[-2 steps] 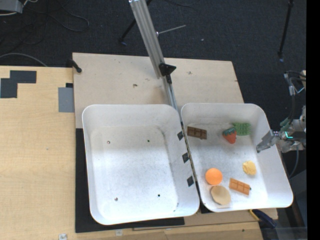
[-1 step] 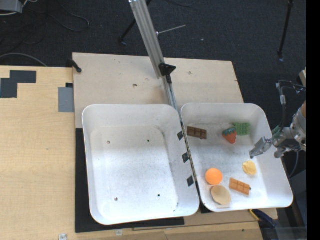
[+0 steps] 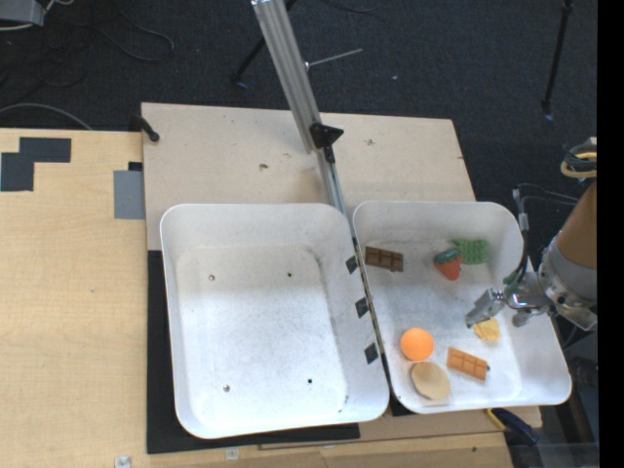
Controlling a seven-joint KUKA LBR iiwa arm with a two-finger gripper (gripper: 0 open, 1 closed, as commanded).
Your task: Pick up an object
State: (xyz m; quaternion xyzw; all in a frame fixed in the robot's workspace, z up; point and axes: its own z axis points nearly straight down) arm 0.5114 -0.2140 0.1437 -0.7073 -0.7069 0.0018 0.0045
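Left bin: white, shallow; dark specks on floor.
Right bin: white, shallow; touching left bin along a divider carrying small black clips.
Right bin contents: brown chocolate bar near divider; red-and-green toy vegetable toward far wall; orange ball mid-floor; tan rounded piece just beside near wall; orange waffle-like block right of ball; small yellow piece near right wall.
Gripper: over right side of right bin, directly above yellow piece; possibly touching it.
Grasp state: cannot tell; nothing visibly held.
Cut off: arm truncated at right edge.
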